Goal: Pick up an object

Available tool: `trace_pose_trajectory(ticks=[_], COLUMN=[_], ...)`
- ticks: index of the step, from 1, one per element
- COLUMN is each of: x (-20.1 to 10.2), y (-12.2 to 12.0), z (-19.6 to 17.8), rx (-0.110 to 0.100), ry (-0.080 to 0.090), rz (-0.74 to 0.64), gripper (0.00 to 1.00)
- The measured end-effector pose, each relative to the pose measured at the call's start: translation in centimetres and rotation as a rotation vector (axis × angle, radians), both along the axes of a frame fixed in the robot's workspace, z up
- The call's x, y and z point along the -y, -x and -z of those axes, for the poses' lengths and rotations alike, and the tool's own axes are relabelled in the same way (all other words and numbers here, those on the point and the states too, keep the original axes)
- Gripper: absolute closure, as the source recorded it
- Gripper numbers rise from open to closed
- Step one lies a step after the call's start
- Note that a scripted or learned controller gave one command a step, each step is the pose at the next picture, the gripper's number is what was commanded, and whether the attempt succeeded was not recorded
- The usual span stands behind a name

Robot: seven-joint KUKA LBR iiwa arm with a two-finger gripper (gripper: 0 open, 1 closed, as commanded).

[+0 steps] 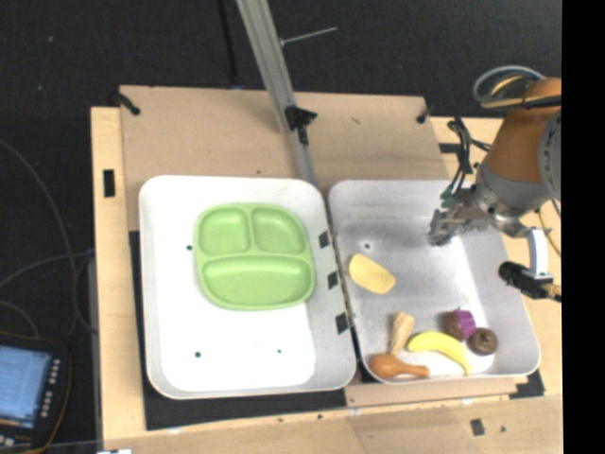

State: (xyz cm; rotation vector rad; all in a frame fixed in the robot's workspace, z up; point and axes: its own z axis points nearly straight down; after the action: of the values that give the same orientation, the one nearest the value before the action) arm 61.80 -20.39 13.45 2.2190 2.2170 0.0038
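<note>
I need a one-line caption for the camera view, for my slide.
The claw hangs over the right bin above toy food, with a green divided plate in the left bin.

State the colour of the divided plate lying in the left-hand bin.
Light green: the divided three-compartment plastic plate shows best in the overhead camera view.

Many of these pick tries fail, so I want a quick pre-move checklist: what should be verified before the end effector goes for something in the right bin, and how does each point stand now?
1. Targets present in the right bin: ok; yellow wedge, banana, purple piece and others.
2. End effector carrying nothing: ok, nothing seen at its tip.
3. Above the right bin: ok, near its upper right part.
4. Lined up over a target: not ok, bare floor below.
5. Isolated target: ok, the yellow wedge lies apart; the rest are clustered.
6. Finger opening: cannot tell.
</note>
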Motion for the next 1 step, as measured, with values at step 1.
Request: trace_pose_trajectory(ticks=[1], x=[0.21], y=[-1.09], z=[-5.03], rx=[0.002], ry=[0.001], rz=[-0.003], gripper=[1.00])
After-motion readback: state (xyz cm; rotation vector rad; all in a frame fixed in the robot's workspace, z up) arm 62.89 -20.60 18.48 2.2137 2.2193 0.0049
